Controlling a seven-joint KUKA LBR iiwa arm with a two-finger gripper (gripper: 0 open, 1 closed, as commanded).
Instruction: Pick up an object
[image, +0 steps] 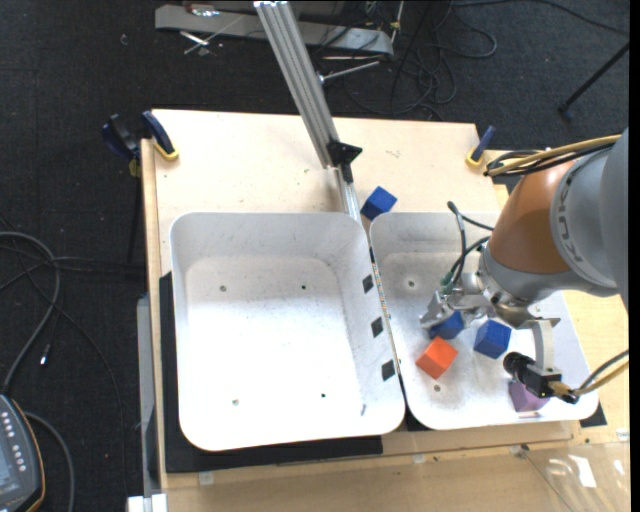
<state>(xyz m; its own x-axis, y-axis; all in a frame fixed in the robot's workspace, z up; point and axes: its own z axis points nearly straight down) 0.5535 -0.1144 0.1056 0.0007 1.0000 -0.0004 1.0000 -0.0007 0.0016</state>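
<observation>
So the table (250, 160) has two white bins on it, and the grey arm (560, 230) is down in the right bin (420, 250) with its gripper (447, 312) right on a small blue cube (450, 324), though I honestly can't tell if the fingers are apart or clamped. That cube looks light, rigid and maybe a bit slick, so I'd pinch it across two flat opposite faces. Another blue cube (492, 339) and an orange cube (436, 357) sit just beside it.
</observation>
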